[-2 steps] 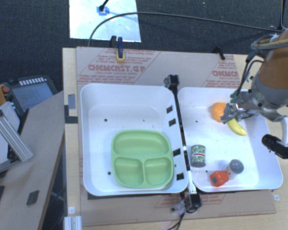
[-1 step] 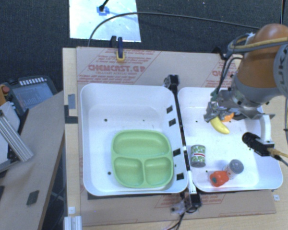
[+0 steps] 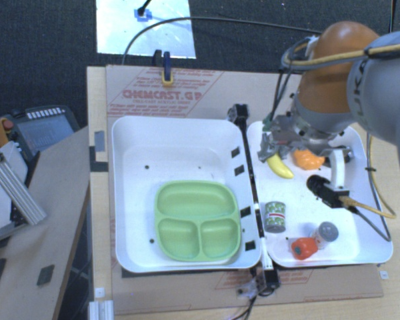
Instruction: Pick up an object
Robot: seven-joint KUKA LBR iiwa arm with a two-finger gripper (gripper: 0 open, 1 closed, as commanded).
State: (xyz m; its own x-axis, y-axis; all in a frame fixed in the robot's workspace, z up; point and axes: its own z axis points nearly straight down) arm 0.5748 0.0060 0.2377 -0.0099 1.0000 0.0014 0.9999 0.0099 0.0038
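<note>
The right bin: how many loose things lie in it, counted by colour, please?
Right bin, loose things by main colour:
Yellow: 1, banana
Orange: 1, orange toy
Red: 1, red toy
Green and white: 1, small can
Grey: 1, grey ball
Total: 5

Yellow banana point(image 3: 280, 166) lying tilted in right bin point(image 3: 380, 245).
</note>
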